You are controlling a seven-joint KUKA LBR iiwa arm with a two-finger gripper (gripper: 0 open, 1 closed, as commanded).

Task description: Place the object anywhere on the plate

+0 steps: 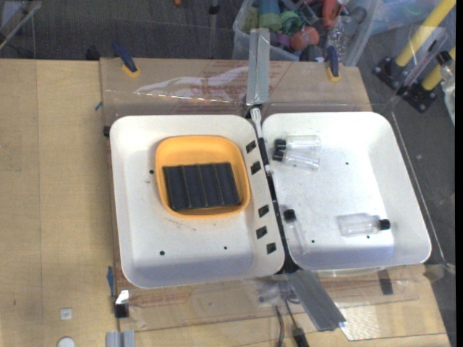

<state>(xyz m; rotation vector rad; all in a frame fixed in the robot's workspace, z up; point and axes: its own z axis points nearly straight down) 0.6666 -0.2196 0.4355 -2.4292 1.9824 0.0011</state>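
Orange plate loaded, two vials loose next door

Black ribbed block [201,186] lies flat in the well of the orange plate [168,157], long side across, inside the rim on every side. Judged from that, the placing looks done, if the block is the object meant (the task sentence does not say which). The plate sits near the middle of the left bin [145,255], well apart from its walls, so a drop from above has margin all round.

Right bin [340,190]: one clear vial with a black cap [300,152] lies on its side near the far left corner. A second clear vial [359,225] lies near the front right. A small black cap [289,215] sits by the divider. Any of these would have to cross the raised seam with black tabs [262,194] between the bins.

Behind the bench: a clear tub of coloured toys [304,13], out of the way.
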